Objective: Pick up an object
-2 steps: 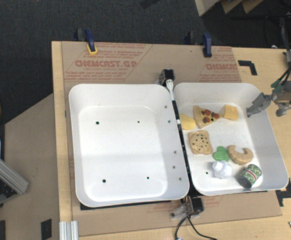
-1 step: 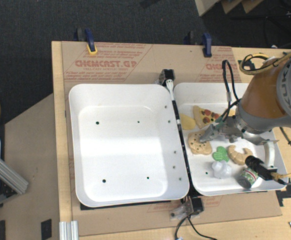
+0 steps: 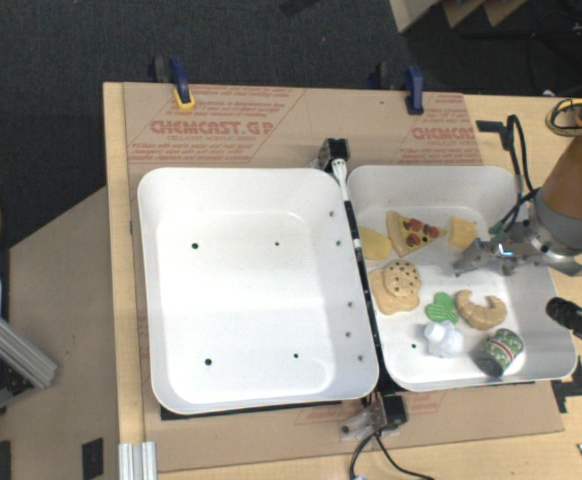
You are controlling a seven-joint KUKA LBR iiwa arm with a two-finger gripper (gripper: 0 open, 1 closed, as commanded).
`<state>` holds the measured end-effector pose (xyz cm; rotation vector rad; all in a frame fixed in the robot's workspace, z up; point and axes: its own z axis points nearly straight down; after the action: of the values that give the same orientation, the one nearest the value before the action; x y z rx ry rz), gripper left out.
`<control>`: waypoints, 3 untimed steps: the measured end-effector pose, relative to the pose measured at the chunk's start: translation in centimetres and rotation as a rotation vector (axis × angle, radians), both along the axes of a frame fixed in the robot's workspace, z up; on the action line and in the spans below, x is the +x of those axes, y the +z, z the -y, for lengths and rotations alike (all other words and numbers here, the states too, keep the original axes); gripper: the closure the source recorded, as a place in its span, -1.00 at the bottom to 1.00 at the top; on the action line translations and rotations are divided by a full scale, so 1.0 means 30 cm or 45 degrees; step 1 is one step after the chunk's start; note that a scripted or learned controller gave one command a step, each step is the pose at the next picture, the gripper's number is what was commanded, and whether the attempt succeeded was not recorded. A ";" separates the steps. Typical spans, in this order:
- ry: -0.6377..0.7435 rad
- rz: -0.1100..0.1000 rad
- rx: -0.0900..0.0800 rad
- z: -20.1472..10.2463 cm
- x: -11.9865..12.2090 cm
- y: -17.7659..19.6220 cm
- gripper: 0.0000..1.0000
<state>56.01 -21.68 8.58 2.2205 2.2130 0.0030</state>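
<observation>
The right bin [image 3: 431, 183] holds a pizza slice [image 3: 412, 232], a yellow cheese wedge [image 3: 462, 232], a yellow piece [image 3: 375, 244] by the left wall, a chocolate-chip cookie [image 3: 401, 286], a green toy [image 3: 442, 309], a tan croissant-like piece [image 3: 481, 310], a white lump [image 3: 442, 340] and a small green-labelled can [image 3: 499, 353]. My gripper [image 3: 476, 259] reaches in from the right and hovers low over bare bin floor, between the cheese wedge and the croissant piece. Nothing shows between its fingers.
The left bin [image 3: 161, 198] sits beside the right one, with a black divider clamp [image 3: 334, 153] at the top of their shared edge. Cables [image 3: 516, 153] run along the bench at the right. Blue clamps [image 3: 412, 90] hold the cardboard at the back.
</observation>
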 end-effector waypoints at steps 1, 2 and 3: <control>0.009 -0.004 0.008 -0.016 0.190 -0.004 -1.00; 0.007 -0.003 0.002 -0.009 0.184 0.034 1.00; 0.012 -0.005 0.002 -0.188 0.363 0.232 1.00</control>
<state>66.89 -16.04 15.55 2.2125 2.2264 0.0006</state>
